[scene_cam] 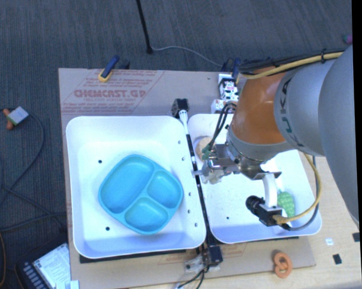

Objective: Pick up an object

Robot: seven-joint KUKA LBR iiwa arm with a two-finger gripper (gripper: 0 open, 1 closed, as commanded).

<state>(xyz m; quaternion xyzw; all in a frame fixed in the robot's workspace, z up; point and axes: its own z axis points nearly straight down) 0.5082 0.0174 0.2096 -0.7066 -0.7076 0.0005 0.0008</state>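
While the arm [269,114] is reaching in from the right over the right bin [231,225], the claw [213,169] is hanging low beside the divider between the two bins, close to that bin's left wall. Whether the claw is apart or together cannot be told; the wrist is blocking the view from above. A pale object [200,147] is peeking out just above the claw, partly covered by the arm, and a green object [286,202] is lying near the right bin's right edge, beside a black fitting on the arm. Either could be the thing to pick up, though the pale one is sitting nearer the claw. A blue tray [141,192] with three compartments is lying flat in the left bin [86,138], well apart from the claw. An orange ring [282,263] is resting on the bench [108,93] below the right bin, outside both bins.

Judging from this, the arm is lining up for a grasp near the wall. Doing it well likely means centring the claw over the chosen object, keeping clear of the divider so it is not snagging the rim, and closing only once the object is sitting squarely between the tips.
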